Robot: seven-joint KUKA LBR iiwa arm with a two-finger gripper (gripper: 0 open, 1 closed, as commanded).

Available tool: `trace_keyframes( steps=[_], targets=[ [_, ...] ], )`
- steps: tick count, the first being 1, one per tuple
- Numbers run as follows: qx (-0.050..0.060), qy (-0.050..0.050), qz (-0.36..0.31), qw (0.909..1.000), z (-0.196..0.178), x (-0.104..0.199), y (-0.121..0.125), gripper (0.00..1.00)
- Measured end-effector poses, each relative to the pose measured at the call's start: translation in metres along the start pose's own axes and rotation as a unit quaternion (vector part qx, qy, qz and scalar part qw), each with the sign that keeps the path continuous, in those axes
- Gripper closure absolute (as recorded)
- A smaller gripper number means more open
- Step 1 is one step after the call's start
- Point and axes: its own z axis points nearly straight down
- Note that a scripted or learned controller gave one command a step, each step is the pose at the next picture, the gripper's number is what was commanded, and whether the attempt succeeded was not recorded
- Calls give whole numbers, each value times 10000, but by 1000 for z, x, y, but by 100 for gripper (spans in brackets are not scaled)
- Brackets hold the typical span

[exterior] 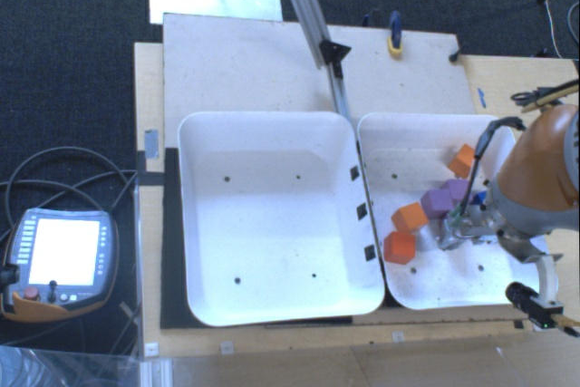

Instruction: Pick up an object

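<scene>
The right bin (pixel 399 281) holds several blocks: an orange one (pixel 410 217) and a red-orange one (pixel 400 246) near its left side, a purple one (pixel 445 198) in the middle, and another orange one (pixel 463 160) farther back. My gripper (pixel 451 236) hangs low in this bin, just below the purple block and right of the orange one. The grey wrist and orange band (pixel 542 166) cover the bin's right part. No block is seen between the fingers.
The left bin (pixel 195 195) sits beside the right one. A slanted metal pole (pixel 308 4) crosses the back of the bench. A teach pendant (pixel 59 263) lies on the floor at the left.
</scene>
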Motion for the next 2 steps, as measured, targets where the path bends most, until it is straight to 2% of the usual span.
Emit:
trace_keyframes(
  steps=[2],
  targets=[
    [-9, -4, -8, 10000, -90, 1, 10, 100]
  ],
)
